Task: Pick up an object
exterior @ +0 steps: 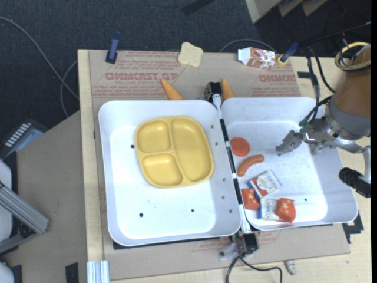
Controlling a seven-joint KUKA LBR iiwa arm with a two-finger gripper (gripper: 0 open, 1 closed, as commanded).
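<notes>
Two white bins [118, 158], one yellow tray [174, 151], one sausage [250, 164].

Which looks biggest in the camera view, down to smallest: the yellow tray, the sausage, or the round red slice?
1. Yellow tray, by far the biggest.
2. Sausage and round red slice look about alike; the sausage is longer, the slice wider, so I won't rank them.

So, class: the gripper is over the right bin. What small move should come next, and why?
Probably a short move left and down toward the sausage. The gripper hangs above bare bin floor holding nothing, and the sausage lies nearest, apart from the red disc.
</notes>
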